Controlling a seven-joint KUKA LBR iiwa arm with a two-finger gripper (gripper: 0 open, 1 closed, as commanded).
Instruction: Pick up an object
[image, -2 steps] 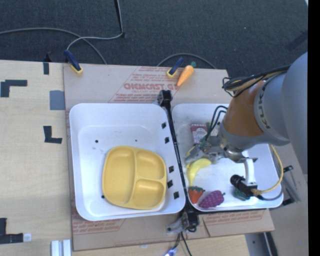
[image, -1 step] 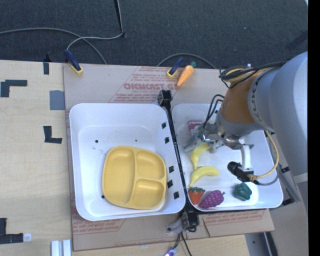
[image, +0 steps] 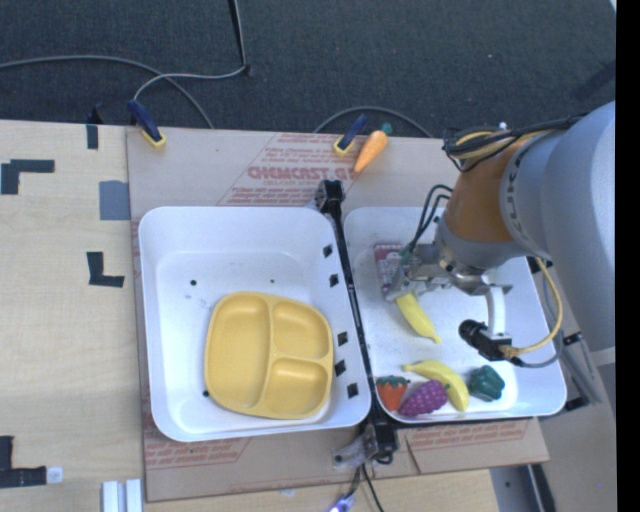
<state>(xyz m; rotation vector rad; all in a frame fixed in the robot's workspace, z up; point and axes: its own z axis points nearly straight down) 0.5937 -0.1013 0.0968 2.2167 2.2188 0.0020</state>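
Reach step in hand. Hand (image: 402, 283) low in right bin (image: 540, 408), at upper end of small yellow piece (image: 415, 316); open or closed: cannot tell. Next, probably: close on piece, lift straight up, clear of banana (image: 447, 380) nearby.

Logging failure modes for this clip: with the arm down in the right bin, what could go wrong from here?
The end effector sits at the upper tip of a small yellow pepper, so an off-centre grip may let it slip. A pink packet lies just beside it and could be nudged or caught instead. The banana, grapes and strawberry crowd the bin's front edge, where a sweep might disturb them.
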